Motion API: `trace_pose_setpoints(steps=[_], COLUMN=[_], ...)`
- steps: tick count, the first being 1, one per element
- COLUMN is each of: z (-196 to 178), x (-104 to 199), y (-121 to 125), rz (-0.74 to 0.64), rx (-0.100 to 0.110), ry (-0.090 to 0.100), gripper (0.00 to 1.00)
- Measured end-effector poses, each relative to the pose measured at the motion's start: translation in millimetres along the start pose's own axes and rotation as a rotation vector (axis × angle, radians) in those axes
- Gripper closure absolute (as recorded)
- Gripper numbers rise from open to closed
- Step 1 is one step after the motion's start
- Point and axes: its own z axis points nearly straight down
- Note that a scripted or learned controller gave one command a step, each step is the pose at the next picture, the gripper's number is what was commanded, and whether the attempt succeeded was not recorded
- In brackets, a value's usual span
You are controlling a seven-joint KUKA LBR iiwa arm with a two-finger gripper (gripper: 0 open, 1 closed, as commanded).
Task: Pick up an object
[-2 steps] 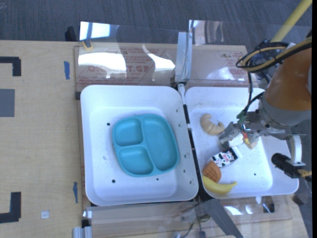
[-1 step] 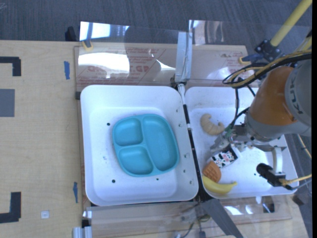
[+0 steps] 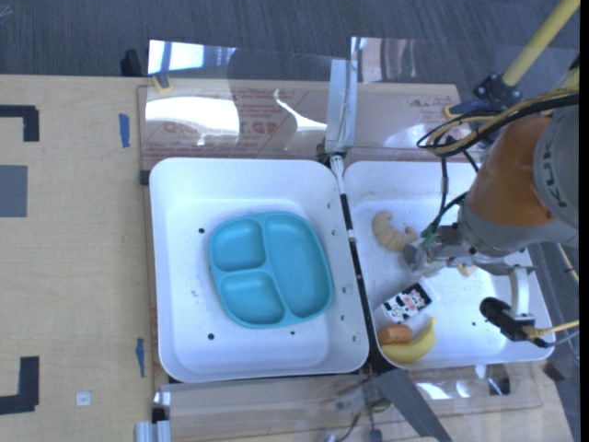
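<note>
My gripper (image 3: 425,251) hangs low over the right bin (image 3: 460,343) at centre right of the frame, just beside the tan croissant-shaped piece (image 3: 391,231), and I cannot tell whether it is open or closed, so I judge nothing lifted and the whole pick left to do. That piece lies on the bin floor, its long axis running from upper left to lower right, curved. The banana (image 3: 411,341) at the lower rim lies roughly left-to-right, tip up-right.

One fixed overhead camera, angled.
It looks down on two shallow white plastic bins (image 3: 184,247); the grey, orange-banded arm (image 3: 525,182) enters from the right.
</note>
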Motion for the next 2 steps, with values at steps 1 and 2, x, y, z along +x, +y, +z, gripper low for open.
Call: trace_pose_setpoints(steps=[1, 2], z=[0.5, 20.9], x=[0.0, 4.4], y=[-0.3, 57.4], rz=[0.000, -0.003], rx=[0.001, -0.005], ry=[0.000, -0.001], gripper=[0.00, 0.00])
